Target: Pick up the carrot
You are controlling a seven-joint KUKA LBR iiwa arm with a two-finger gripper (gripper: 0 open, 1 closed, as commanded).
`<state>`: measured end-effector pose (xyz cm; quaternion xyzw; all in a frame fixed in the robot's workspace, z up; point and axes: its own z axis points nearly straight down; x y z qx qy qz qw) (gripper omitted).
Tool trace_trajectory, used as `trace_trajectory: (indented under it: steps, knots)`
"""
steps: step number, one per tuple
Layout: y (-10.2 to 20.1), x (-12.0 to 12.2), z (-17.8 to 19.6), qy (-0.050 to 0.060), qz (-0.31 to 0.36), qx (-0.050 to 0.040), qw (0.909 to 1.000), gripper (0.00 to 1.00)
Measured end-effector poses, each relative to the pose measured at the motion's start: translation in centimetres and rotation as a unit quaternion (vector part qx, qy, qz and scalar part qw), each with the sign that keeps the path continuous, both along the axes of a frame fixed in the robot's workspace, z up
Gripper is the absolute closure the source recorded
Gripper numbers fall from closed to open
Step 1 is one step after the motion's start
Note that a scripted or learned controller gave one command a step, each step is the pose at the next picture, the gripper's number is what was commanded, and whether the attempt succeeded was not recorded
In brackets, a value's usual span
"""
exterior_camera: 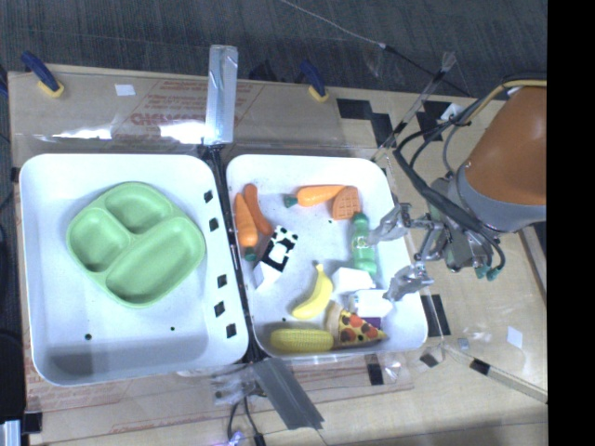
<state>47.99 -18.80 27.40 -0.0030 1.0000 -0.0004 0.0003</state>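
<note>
Gripper (402,251) hangs over right bin's (402,190) right rim, fingers spread, nothing between them. Carrot (317,194) lies near back wall, touching waffle (345,203). Best approach: descend across its middle, clear of waffle.

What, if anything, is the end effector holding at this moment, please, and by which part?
Nothing. The end effector is open at the right bin's right rim, with nothing between its fingers; the carrot lies untouched in that bin.
</note>
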Motion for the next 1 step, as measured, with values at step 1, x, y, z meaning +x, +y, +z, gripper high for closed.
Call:
trace_trajectory:
  steps: [1]
  knots:
    - [-2.19, 6.71, -8.51, 0.003, -0.043, 0.0013, 0.9991, 0.0]
